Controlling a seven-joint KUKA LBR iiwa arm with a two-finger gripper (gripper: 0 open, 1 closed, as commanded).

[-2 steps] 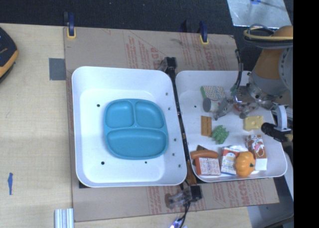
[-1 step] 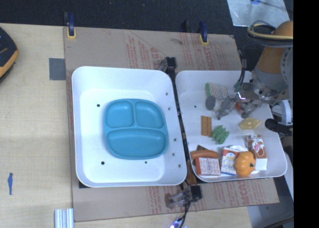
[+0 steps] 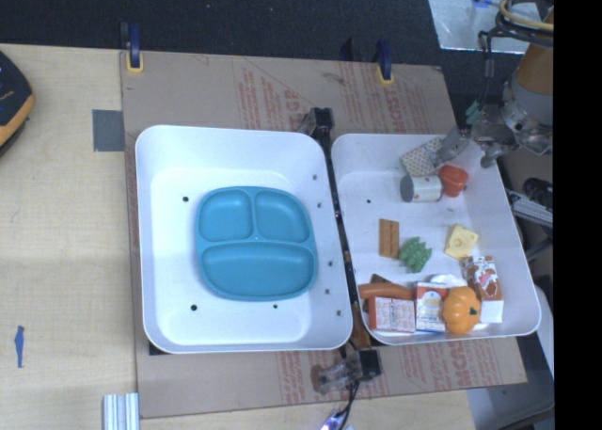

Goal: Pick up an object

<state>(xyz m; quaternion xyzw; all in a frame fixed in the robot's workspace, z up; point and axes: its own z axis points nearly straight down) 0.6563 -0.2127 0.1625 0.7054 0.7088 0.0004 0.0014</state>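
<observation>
The claw point(image 3: 470, 141) is hanging over the far corner of the right bin point(image 3: 527, 301), holding nothing I can see; open or closed, I cannot tell. The toys are sitting below it, a red cup point(image 3: 453, 179) closest. Next it needs to go down.

Two white bins point(image 3: 150, 230) sit on brown cardboard point(image 3: 282, 89) printed with faded red lettering, over a pale wood bench point(image 3: 56, 259). The left bin holds a light blue divided plate point(image 3: 256, 242). The right bin point(image 3: 357, 165) holds a red cup point(image 3: 453, 180), a grey can point(image 3: 420, 189), a brown bar point(image 3: 388, 237), a green sprig point(image 3: 415, 253), a yellow wedge point(image 3: 461, 241), an orange ball point(image 3: 462, 310) and red-and-white cartons point(image 3: 390, 313).
</observation>
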